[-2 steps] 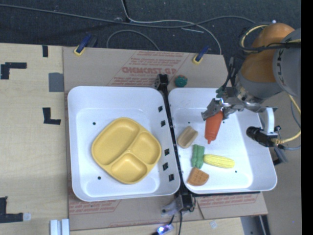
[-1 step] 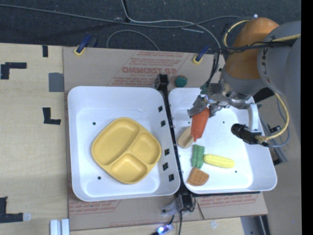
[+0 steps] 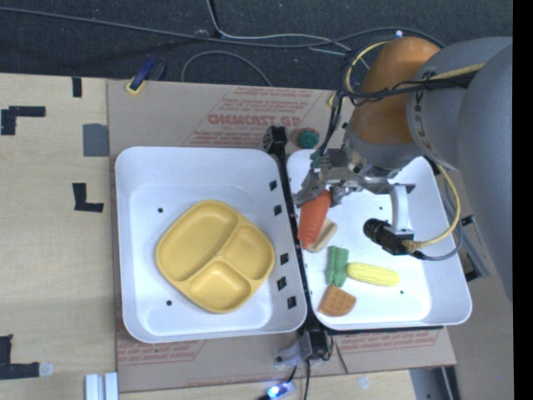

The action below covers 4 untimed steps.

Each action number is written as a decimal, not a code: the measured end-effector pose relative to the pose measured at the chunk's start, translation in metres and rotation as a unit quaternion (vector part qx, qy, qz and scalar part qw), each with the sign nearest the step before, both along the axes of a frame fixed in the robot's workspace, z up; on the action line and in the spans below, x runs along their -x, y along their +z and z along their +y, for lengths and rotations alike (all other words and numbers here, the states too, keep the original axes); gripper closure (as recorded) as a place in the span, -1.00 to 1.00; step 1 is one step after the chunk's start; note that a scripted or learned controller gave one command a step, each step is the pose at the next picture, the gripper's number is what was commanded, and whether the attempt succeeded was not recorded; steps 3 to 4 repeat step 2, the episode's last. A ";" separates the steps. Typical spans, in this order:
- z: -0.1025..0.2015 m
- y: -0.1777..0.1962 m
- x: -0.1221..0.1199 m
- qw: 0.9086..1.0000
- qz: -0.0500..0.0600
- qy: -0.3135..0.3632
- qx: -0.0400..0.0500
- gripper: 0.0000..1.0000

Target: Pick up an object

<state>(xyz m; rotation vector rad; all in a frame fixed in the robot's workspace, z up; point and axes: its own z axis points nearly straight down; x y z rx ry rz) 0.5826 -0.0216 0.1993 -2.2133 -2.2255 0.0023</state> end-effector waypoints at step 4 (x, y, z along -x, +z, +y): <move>0.092 0.016 0.017 1.000 -0.001 0.000 0.000 1.00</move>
